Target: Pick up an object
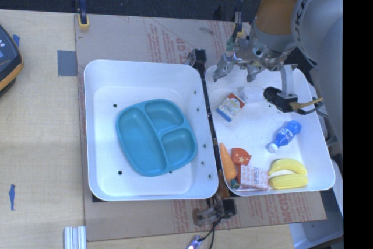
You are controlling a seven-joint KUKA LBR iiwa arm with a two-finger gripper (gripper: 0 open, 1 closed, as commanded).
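White left bin (99, 125) holding blue tray (156, 136), pincer (236, 72) released above right bin (317, 125)

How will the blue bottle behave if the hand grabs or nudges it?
The bottle lies on its side, so a nudge would probably roll it. It looks small and plastic, so likely light. Its smooth rounded body may slip from a loose pinch.

Blue divided plate (156, 137) in left bin (96, 125), pincer (235, 70) above right bin (320, 148)
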